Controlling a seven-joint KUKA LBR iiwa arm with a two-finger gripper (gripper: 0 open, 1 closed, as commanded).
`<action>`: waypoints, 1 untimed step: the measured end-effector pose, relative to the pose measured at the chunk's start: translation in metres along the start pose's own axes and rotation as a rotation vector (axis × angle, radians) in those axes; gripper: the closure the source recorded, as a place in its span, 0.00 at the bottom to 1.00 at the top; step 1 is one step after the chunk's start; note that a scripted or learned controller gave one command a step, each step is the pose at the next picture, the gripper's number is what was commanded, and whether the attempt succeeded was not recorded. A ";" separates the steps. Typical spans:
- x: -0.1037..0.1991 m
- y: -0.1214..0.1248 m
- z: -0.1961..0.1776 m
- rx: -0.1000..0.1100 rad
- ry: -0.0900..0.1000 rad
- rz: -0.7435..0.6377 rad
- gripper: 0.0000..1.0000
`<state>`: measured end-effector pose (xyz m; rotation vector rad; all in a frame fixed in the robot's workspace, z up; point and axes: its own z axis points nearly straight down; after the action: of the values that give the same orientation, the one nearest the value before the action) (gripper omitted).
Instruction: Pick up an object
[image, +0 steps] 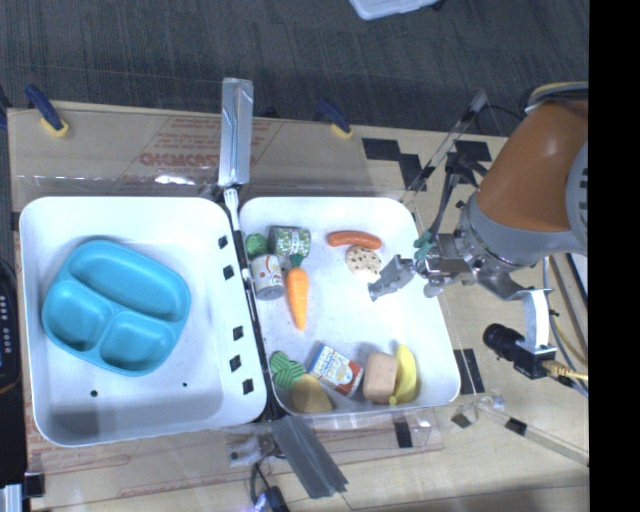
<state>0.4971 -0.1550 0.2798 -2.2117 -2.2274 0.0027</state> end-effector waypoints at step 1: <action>-0.026 -0.022 0.090 0.005 0.001 0.064 0.00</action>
<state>0.4752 -0.1807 0.1897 -2.2788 -2.1522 0.0078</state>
